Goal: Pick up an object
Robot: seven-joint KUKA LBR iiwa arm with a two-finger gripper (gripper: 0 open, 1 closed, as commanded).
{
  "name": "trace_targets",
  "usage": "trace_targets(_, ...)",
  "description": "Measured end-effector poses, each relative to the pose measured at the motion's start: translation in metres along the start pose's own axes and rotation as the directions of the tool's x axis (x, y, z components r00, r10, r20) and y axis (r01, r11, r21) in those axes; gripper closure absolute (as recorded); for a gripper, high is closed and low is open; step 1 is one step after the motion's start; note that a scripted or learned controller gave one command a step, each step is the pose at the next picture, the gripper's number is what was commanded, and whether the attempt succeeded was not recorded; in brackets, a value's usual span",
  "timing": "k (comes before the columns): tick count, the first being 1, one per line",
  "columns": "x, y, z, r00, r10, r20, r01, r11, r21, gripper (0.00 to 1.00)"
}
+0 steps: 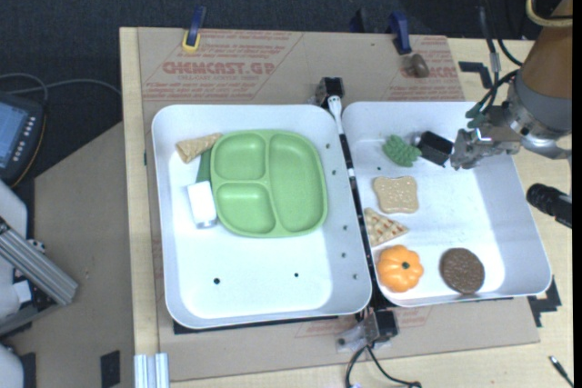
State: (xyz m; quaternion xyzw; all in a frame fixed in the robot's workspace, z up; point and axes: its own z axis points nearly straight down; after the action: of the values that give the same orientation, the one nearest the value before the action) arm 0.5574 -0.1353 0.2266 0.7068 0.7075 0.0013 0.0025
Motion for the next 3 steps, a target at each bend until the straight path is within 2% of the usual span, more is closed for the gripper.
trace_targets(1,0.05,0.022,0.012,1.0,-0.005,-0.002,0.005,1.0,0.003,1.0)
trace_targets(2,0.077,0.044,0.0,1.0,-0.003,-0.001,0.003,1.0,0.001,1.0)
trace_targets(3,0.077,0.037,0.011,1.0,0.001,-0.002,-0.001,1.0,0.009,1.0)
